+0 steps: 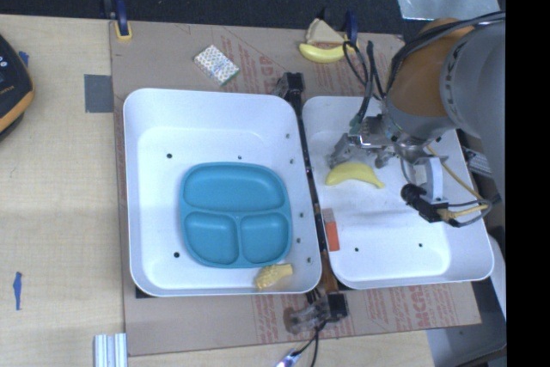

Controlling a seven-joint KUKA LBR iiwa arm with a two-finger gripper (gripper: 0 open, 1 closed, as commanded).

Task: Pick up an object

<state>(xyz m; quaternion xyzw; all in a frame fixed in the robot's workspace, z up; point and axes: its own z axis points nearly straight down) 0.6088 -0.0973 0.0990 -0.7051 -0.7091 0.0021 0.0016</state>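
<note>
Nearest the camera, at the front of the left bin (pixel 137 185), we find a small yellow corn piece (pixel 273 275) lying just beside the front edge of a blue divided plate (pixel 235 213) that occupies the middle of that bin. Moving right, an orange block (pixel 331 235) sits by the dividing rims, at the left margin of the right bin (pixel 430 262). Further right, a yellow banana (pixel 354 175) lies flat on the floor of the right bin, which we take as the likely object to be picked. Just above and beside it hangs the gripper (pixel 348 152), carried by the grey arm (pixel 464 90) with its orange band; whether its fingers are spread or closed we cannot tell, and nothing is seen between them. We judge the main risk to be a missed grasp: the gripper appears offset toward the banana's back edge, so a closing motion may push the curved fruit aside or pinch only its tip, letting it slip. Trailing cables (pixel 447 211) near the wrist might also brush the banana.
</note>
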